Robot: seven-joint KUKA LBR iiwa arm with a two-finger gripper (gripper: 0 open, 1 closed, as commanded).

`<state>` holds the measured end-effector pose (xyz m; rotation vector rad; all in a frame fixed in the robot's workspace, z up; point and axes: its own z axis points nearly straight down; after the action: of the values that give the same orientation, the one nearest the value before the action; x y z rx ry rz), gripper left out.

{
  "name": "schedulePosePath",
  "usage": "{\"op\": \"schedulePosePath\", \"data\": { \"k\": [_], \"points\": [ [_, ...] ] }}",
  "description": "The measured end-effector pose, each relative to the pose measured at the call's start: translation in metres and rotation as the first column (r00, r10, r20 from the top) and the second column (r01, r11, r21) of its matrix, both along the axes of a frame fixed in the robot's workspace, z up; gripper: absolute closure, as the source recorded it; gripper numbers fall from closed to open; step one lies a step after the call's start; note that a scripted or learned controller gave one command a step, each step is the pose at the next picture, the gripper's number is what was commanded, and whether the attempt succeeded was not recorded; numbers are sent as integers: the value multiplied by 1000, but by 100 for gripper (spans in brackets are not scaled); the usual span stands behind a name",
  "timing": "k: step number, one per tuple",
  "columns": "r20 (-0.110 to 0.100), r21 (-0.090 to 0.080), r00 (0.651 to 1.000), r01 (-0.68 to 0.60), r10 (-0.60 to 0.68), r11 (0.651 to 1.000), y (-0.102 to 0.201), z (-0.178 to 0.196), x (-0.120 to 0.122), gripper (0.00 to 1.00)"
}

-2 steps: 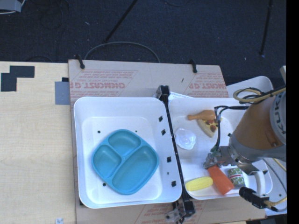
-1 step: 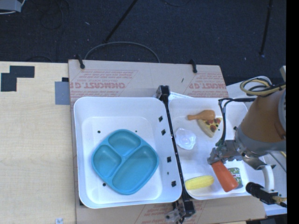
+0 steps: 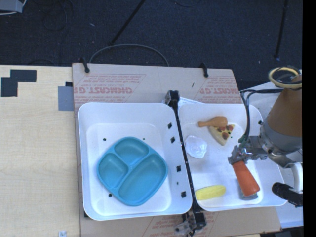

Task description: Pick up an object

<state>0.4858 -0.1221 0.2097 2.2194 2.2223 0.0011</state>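
Orange carrot [image 3: 245,178] lies just beneath the pincer [image 3: 239,155] — grip state unclear — so the descent and closing remain ahead.

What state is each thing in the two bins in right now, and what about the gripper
Blue three-compartment plastic plate: flat in the left white bin, nothing on it.
Toy chicken drumstick: lying in the right white bin, touching the toy pizza slice.
Clear plastic cup: on its side.
Yellow toy corn: lying flat, apart from the others.
Orange toy carrot: lying flat below the gripper.
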Motion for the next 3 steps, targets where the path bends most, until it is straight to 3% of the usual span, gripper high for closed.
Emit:
{"op": "schedulePosePath", "data": {
  "k": [1,3],
  "points": [
    [-2,0,1000,0,0,1000,-1,13,0,100],
    [-6,2,1000,-2,2,1000,101,15,15,100]
  ]
}}
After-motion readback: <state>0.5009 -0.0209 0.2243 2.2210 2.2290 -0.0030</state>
